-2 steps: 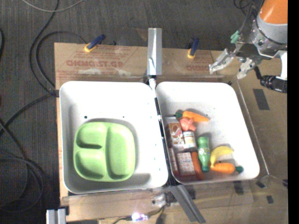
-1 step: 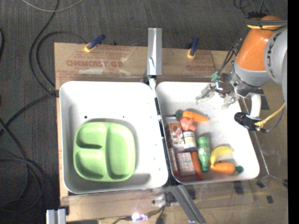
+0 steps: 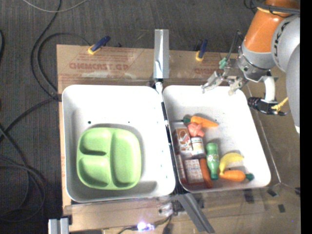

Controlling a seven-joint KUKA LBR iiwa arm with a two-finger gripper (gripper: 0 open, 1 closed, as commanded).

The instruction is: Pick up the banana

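Note:
The yellow banana (image 3: 229, 160) lies near the front right corner of the right bin (image 3: 247, 123), wedged between a green bottle (image 3: 212, 160) and an orange carrot (image 3: 233, 175). My gripper (image 3: 222, 84) hangs over the back rim of that bin, well behind the banana. Its two metal fingers (image 3: 210, 84) are spread apart with nothing between them.
The right bin also holds another carrot (image 3: 204, 121), a pink toy (image 3: 195, 129), a small jar (image 3: 197, 146) and flat packets (image 3: 193, 170). A green divided plate (image 3: 110, 157) sits in the left bin (image 3: 73, 106). A metal post (image 3: 161, 52) stands behind the bins.

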